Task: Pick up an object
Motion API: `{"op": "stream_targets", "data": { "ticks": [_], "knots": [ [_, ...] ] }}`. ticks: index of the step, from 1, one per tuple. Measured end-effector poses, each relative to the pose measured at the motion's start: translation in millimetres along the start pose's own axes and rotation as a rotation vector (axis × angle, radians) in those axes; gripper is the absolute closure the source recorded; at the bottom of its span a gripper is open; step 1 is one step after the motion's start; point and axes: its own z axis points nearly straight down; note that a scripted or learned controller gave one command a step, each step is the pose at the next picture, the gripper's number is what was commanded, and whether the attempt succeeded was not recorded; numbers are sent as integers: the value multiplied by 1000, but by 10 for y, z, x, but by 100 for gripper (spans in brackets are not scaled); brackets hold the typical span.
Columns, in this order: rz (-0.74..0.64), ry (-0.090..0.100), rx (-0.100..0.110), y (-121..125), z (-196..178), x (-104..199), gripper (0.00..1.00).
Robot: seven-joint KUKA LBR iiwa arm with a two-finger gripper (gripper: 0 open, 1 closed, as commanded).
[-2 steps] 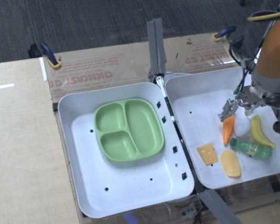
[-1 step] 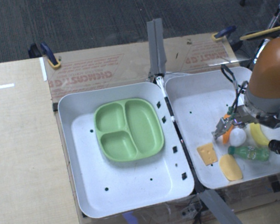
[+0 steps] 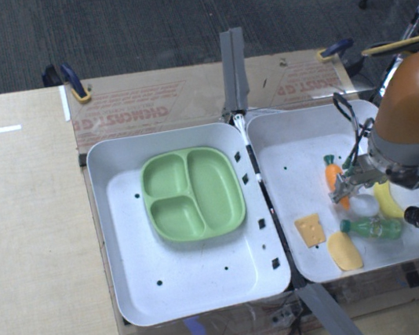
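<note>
The right bin (image 3: 293, 141) holds an orange carrot (image 3: 331, 172), a yellow banana (image 3: 388, 199), a green bottle (image 3: 374, 227) lying on its side, a tan cheese slice (image 3: 310, 230) and a yellow oval piece (image 3: 345, 250). My gripper (image 3: 343, 190) hangs low over the right bin, right at the carrot's lower end and just left of the banana. Whether the carrot sits between its tips is unclear from this angle.
The left bin (image 3: 133, 279) carries a green divided plate (image 3: 193, 194). A raised divider (image 3: 260, 194) with black clips separates the two bins. The arm's grey body and orange band (image 3: 413, 101) cover the right bin's far right corner.
</note>
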Motion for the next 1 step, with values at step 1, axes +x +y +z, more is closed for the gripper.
{"op": "stream_targets", "data": {
  "ticks": [1],
  "knots": [
    [-70, -2, -3, 192, 80, -451, 100]
  ]
}}
